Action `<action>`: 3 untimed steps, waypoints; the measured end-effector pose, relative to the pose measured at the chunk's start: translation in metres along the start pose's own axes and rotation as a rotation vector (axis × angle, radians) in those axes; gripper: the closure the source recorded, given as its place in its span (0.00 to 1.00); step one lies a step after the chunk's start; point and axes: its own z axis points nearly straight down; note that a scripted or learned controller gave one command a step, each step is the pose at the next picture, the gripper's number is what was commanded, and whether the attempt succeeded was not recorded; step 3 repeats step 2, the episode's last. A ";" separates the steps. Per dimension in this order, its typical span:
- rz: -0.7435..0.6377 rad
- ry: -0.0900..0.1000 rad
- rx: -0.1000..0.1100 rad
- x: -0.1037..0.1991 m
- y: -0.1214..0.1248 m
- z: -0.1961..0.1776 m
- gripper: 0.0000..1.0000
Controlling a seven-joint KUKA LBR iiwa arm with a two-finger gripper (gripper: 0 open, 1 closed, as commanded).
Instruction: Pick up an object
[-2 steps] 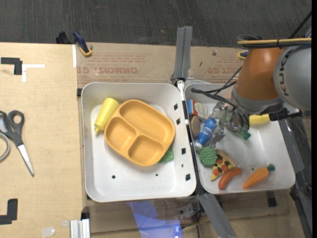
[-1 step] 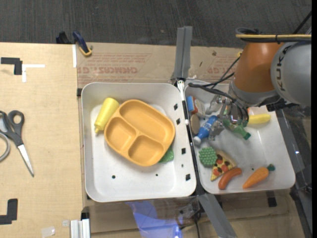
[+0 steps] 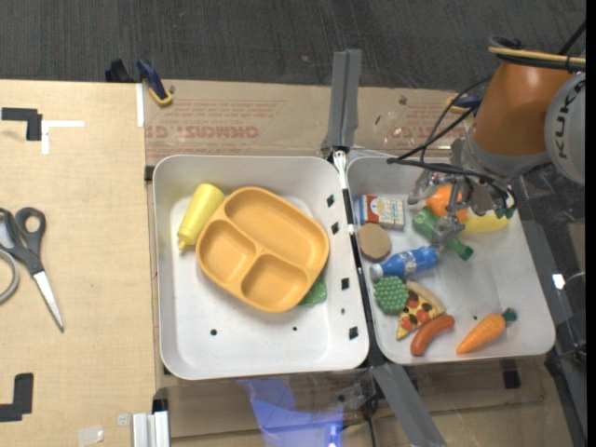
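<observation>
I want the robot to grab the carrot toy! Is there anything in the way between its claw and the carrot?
Nothing blocks it from above. The gripper hangs over the toys at the back of the right bin, while the carrot lies alone near the front edge. Bare bin floor lies between them; the sausage sits beside the carrot, apart from it.

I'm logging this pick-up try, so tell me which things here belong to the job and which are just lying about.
Job: gripper, right bin with carrot, sausage, pizza slice, blue bottle.
Lying about: scissors, orange tray, yellow bottle.
</observation>
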 end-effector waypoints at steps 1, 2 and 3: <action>0.002 -0.006 0.001 -0.002 0.000 -0.011 1.00; 0.037 0.001 -0.002 -0.018 0.022 -0.092 1.00; 0.037 0.001 -0.002 -0.018 0.022 -0.092 1.00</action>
